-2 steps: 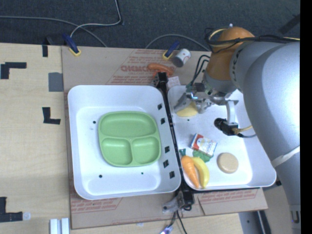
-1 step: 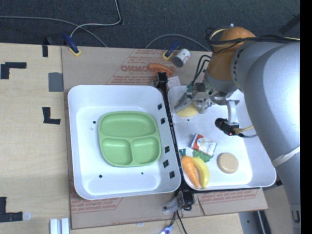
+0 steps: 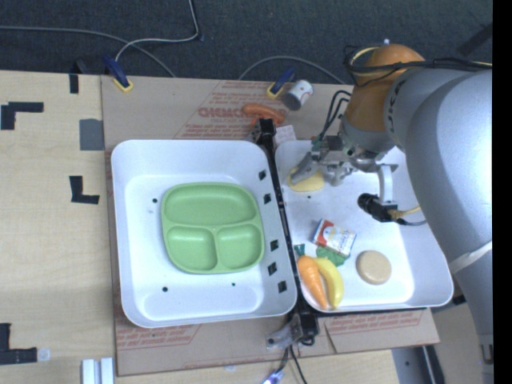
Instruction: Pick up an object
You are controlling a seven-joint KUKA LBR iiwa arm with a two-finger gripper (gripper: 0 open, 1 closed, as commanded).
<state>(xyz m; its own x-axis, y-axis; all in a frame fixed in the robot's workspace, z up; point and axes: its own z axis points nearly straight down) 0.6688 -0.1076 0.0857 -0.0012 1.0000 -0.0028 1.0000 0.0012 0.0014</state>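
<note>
In the right bin (image 3: 416,238), my gripper (image 3: 318,169) hangs low over the far left corner. A pale yellow piece of toy food (image 3: 307,185) lies directly beneath it, touching or nearly touching its tip. Nearer the front of the same bin lie a small red, white and green carton (image 3: 334,238), an orange carrot (image 3: 310,281), a yellow banana (image 3: 331,282) pressed against the carrot, and a round tan biscuit (image 3: 374,266). The grey arm with its orange band (image 3: 384,86) reaches in from the right.
The left bin (image 3: 132,214) holds a green divided plate (image 3: 213,226). Black clips line the wall shared by the two bins (image 3: 274,206). Behind the bins on the cardboard lie an orange sausage-shaped toy (image 3: 264,111), a grey cylinder (image 3: 298,94) and blue-and-yellow clamps (image 3: 120,75).
</note>
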